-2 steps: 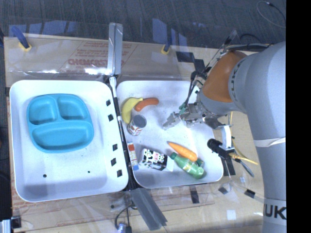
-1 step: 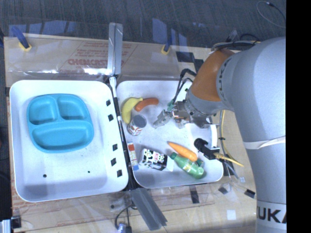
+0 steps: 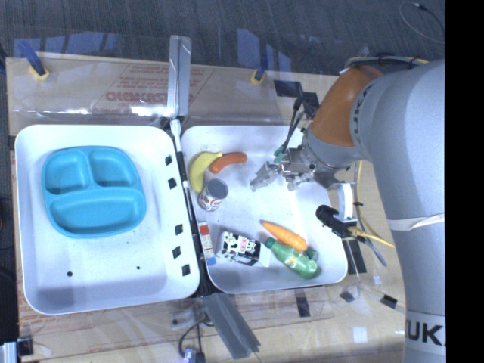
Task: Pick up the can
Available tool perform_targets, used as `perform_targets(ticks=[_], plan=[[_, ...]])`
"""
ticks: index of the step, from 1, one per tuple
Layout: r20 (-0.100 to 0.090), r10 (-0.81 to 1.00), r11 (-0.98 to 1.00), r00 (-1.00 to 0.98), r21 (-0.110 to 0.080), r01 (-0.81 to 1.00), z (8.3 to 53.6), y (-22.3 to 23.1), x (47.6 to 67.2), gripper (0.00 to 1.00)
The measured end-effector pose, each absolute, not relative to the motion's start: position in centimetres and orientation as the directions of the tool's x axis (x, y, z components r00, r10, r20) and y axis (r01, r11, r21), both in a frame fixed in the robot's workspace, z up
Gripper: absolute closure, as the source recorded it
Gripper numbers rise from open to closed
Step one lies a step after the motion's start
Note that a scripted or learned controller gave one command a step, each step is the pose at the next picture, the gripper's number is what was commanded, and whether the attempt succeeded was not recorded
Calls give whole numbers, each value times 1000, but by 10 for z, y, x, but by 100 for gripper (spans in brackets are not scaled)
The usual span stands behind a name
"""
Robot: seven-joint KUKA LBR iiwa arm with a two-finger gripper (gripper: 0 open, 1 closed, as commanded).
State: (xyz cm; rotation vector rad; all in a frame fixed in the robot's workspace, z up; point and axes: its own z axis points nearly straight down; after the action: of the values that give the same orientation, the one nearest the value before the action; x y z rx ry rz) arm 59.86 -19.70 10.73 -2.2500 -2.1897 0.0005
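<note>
Camera view: can (image 3: pixel 212 193) lies on its side in right bin (image 3: pixel 249 278), near the left wall, just below banana (image 3: pixel 198 169) and sausage (image 3: pixel 228 160). Gripper (image 3: pixel 263 178) hovers to its right, apart from it, fingers look spread, nothing between them. Grasp not yet made; reach, closing and lift all left.

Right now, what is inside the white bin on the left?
The left white bin holds a blue plastic divided tray, lying flat with three compartments that look bare. The bin floor under the tray is covered.
</note>
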Motion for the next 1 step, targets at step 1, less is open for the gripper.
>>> perform_targets(ticks=[1], plan=[[2,1000,-13,13,-5,1000,91,-157,610,0]])
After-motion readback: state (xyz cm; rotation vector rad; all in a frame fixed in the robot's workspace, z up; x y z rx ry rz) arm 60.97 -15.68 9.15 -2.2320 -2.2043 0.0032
